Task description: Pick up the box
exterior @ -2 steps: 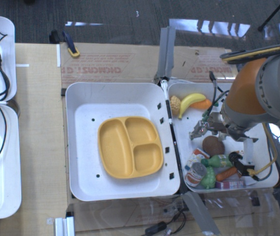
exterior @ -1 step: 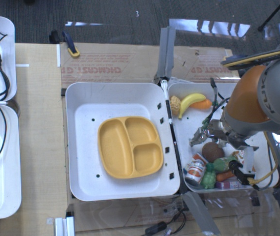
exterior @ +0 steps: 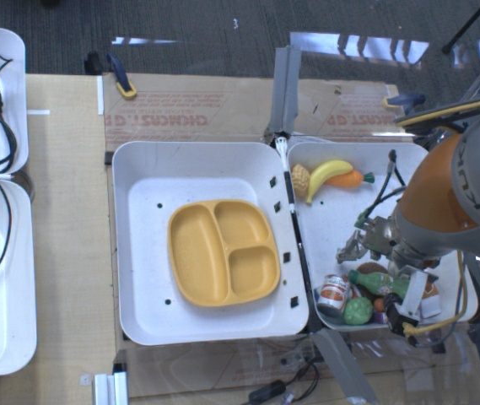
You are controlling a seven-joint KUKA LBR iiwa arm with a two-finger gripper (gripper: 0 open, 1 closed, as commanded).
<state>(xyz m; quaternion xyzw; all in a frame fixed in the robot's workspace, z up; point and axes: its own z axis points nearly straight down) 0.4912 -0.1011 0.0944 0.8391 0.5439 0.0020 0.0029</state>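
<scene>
You will find the box (exterior: pixel 426 298) in the right-hand bin (exterior: pixel 341 148), at its near right corner, largely hidden under the arm. What shows is a white carton face with a reddish-orange patch, sitting tilted against the bin's right side. It lies just beside a green bottle and other small items; its full shape cannot be made out.

1. The arm (exterior: pixel 463 188) enters from the right edge of the camera view, its grey body angled down and to the left.
2. The orange band (exterior: pixel 438 197) sits above the wrist, facing the camera.
3. The grey wrist section lies below the band, pointing toward the lower left.
4. The gripper (exterior: pixel 373 245) hangs low at the wrist end, its metal parts extending leftward.
</scene>
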